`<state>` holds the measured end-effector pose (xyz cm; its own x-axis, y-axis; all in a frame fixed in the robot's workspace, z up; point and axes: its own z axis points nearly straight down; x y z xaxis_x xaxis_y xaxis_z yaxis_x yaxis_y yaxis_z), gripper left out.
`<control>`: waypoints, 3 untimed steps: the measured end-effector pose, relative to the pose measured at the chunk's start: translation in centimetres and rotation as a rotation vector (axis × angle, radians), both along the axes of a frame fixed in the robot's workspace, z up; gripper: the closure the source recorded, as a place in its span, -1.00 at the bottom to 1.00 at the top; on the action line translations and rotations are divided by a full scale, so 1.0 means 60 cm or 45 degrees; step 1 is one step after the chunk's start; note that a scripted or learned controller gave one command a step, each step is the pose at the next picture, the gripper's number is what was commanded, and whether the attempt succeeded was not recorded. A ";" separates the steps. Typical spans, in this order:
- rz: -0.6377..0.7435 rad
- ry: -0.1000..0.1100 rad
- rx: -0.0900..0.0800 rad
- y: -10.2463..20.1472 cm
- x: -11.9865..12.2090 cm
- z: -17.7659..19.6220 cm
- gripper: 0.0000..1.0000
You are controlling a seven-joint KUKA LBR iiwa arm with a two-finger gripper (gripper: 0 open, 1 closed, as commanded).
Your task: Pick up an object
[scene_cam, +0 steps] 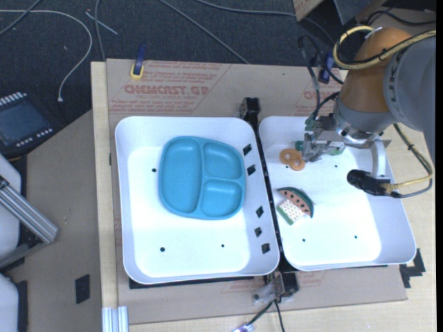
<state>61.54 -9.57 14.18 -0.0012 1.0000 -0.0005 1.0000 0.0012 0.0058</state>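
In the right-hand bin (387,241), near its back-left corner, the pincer (313,149) is seen low over the white floor, just beside a small tan ring-shaped object (294,159) that lies to its left. Whether the pincer is wide or narrow cannot be told, since the wrist hides it from above. A second candidate, a watermelon-slice toy (295,206), lies toward the bin's left wall, well apart from the pincer. The ring is judged the likelier target. For a sound pick the tool would best be centred over the ring before it is closed, as a thin flat piece is easily pushed aside. A blue divided plate (202,177) rests in the left bin (138,254). Contact between pincer and ring cannot be made out, and the ring's exact nature is too small to tell.
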 end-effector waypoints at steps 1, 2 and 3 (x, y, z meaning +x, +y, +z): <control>0.000 0.000 0.000 0.003 -0.001 0.074 1.00; 0.000 -0.003 0.000 0.007 0.017 0.174 1.00; 0.003 0.011 0.004 0.077 -0.025 0.185 1.00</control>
<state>60.05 -4.97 25.28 -0.0038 1.0000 0.0026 1.0000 0.0038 -0.0025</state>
